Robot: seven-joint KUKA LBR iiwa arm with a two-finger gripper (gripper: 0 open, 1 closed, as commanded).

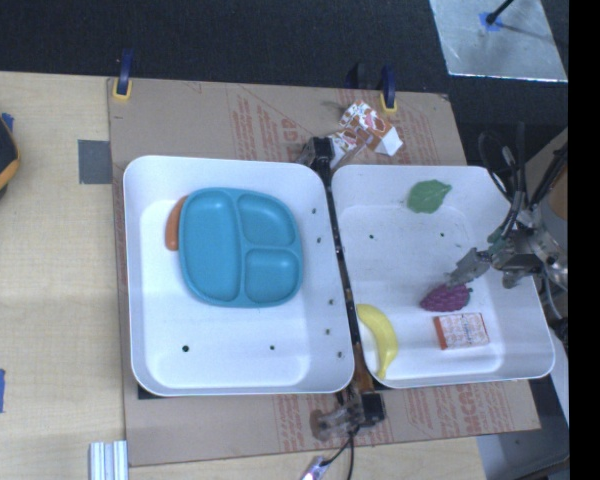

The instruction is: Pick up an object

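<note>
My gripper (pixel 488 272) hangs over the right side of the right bin (pixel 380 193), open, with nothing between its fingers. Its left fingertip (pixel 464 270) is just above and beside the purple bunch of grapes (pixel 446 296). A small red and white box (pixel 462 330) lies just below the grapes. A yellow banana (pixel 379 336) rests at the bin's lower left corner, and a green leafy piece (pixel 428 196) lies near its top edge.
The left bin (pixel 150 348) holds a blue divided plate (pixel 242 247) with an orange item (pixel 171 226) poking out at its left. A crumpled wrapper (pixel 368 128) lies on the cardboard behind the bins. Cables hang by the arm at the right.
</note>
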